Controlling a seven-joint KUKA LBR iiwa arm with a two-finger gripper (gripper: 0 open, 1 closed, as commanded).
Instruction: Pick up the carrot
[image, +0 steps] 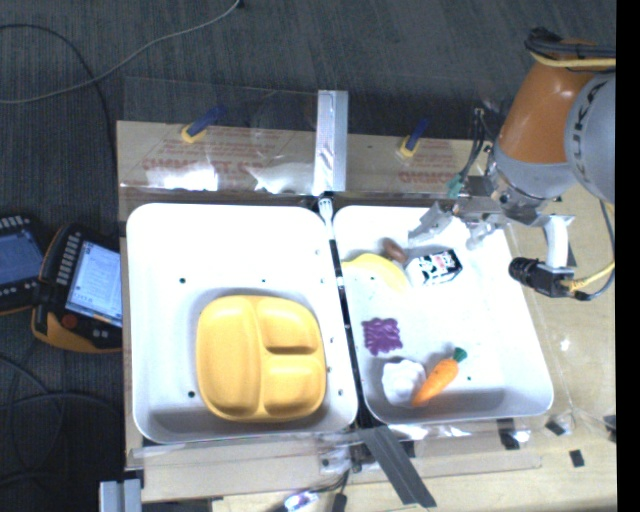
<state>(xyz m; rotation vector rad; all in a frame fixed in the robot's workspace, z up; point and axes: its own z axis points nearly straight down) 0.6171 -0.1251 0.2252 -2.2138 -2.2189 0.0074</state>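
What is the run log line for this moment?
claw: above right bin's far side | carrot: near edge, beside white item | not grasped

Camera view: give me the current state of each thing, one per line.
carrot: lying in right bin, leaning on a white item, not grasped
gripper: above right bin's far side, away from carrot
yellow divided tray: flat in left bin
purple item: lying in right bin

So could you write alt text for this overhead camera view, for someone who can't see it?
A grey and orange robot arm's gripper hovers over the far end of the right white bin, well away from the carrot lying near its front edge beside a white object. The left bin holds a yellow divided tray.
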